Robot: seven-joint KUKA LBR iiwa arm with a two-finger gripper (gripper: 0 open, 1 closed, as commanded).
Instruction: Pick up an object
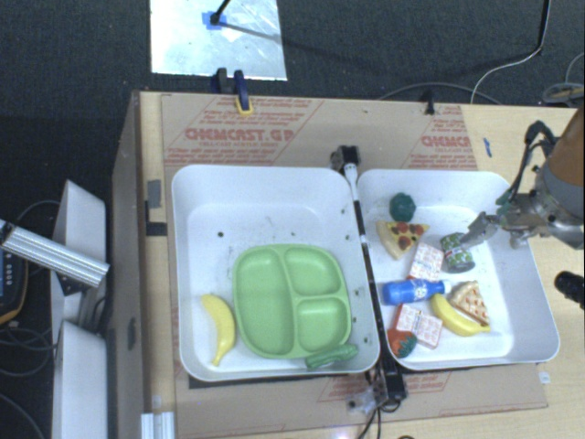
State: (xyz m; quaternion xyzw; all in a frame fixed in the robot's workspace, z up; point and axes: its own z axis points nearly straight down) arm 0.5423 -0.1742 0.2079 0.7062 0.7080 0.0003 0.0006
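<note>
Under the gripper (466,237), small mottled grey-green object (457,254), right bin (530,337)

bench (274,122) brown, with red letters; two blue clamps (230,82) at its far edge | shiny sheet (219,26) on dark floor | grey cable (512,58) far right

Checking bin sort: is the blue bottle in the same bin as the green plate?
No. The blue bottle lies in the right bin; the green plate sits in the left bin.

A light green divided plate (292,300), two yellow bananas (218,327) (457,319), a blue bottle (413,291), white bins (265,190).
</note>
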